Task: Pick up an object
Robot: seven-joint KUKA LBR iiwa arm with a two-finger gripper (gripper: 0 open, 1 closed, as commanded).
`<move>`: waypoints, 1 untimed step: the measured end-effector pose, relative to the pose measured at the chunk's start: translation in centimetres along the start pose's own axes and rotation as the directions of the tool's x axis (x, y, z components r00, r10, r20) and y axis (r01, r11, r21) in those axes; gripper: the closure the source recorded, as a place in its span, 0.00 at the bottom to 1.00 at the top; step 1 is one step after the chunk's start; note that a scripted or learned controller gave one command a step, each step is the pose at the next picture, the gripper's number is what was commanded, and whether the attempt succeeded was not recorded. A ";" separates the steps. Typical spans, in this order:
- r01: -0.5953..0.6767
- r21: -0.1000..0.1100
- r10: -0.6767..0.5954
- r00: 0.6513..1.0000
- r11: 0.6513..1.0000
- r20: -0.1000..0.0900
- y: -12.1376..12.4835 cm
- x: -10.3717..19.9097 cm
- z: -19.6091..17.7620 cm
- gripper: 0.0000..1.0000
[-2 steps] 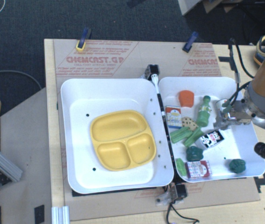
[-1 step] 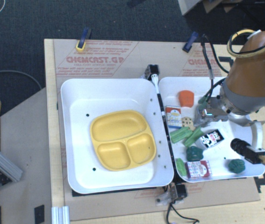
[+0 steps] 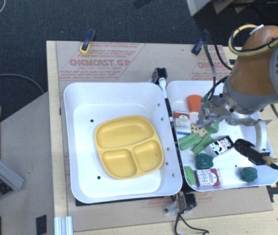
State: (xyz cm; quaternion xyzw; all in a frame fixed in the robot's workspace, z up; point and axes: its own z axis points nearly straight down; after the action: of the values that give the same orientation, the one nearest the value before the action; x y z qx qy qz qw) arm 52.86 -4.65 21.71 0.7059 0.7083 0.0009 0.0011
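My gripper (image 3: pixel 204 124) hangs low over the middle of the right bin (image 3: pixel 261 182), under the grey and orange wrist. Directly below it lie some light green pieces (image 3: pixel 194 141), and a small tan piece (image 3: pixel 200 130) sits at its tip; I cannot make out whether that piece is held. A white and blue carton (image 3: pixel 181 123) lies just left of the gripper and an orange object (image 3: pixel 194 102) just behind it. A black and white item (image 3: pixel 221 146) rests to its front right.
Towards the right bin's front lie a dark green round thing (image 3: pixel 203 160), a red and white packet (image 3: pixel 208 178), a green strip (image 3: pixel 189 174) and a dark green lump (image 3: pixel 249 174). The left bin (image 3: pixel 80 146) holds a yellow compartment plate (image 3: pixel 128 146).
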 end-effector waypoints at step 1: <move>-0.001 -0.001 0.001 1.000 1.000 0.000 -0.7 0.7 -1.5 1.00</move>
State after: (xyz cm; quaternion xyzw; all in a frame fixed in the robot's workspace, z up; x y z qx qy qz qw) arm 52.15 -3.97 23.23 0.7062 0.7080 0.0011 0.0014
